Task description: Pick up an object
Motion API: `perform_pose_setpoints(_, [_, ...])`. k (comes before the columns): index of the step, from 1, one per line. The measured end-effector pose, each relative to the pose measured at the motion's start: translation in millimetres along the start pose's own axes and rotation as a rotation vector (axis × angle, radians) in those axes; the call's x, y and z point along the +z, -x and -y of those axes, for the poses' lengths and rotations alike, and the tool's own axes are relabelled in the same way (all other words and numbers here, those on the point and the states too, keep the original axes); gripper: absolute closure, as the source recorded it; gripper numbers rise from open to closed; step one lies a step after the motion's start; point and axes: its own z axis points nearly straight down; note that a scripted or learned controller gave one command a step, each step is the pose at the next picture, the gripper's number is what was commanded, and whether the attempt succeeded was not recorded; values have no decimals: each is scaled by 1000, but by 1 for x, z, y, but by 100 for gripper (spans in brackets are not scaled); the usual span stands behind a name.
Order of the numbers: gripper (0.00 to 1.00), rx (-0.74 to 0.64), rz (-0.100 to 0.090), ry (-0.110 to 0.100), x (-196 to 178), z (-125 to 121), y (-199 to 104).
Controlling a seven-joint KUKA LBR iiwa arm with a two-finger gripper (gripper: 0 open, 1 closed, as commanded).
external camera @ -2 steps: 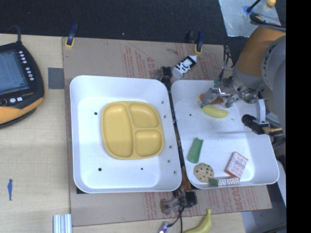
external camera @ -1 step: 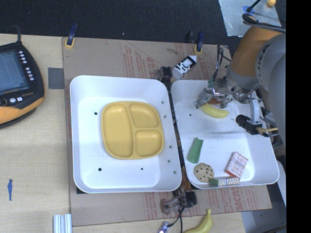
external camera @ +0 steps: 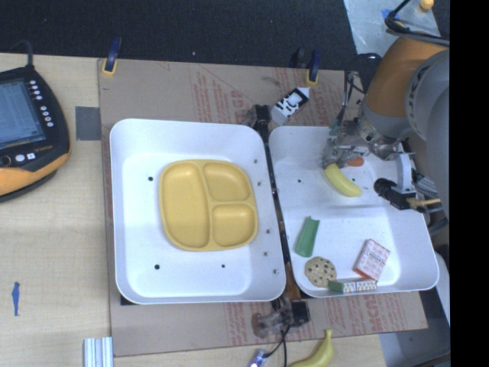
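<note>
Tool [external camera: 341,153] low in right bin [external camera: 397,281], far corner, just beside banana [external camera: 342,180]; grip state cannot tell. Advice: centre over banana middle, descend straight, close across narrow width.

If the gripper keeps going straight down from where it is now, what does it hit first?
Most likely the yellow banana in the right bin: the gripper sits right above its upper end. Depth is hard to judge from this slanted view, so it could land on bin floor just beside it.
</note>
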Motion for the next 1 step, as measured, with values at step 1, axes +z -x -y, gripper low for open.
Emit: perform_pose_setpoints(1, [100,2,0,4,-90,11,-71])
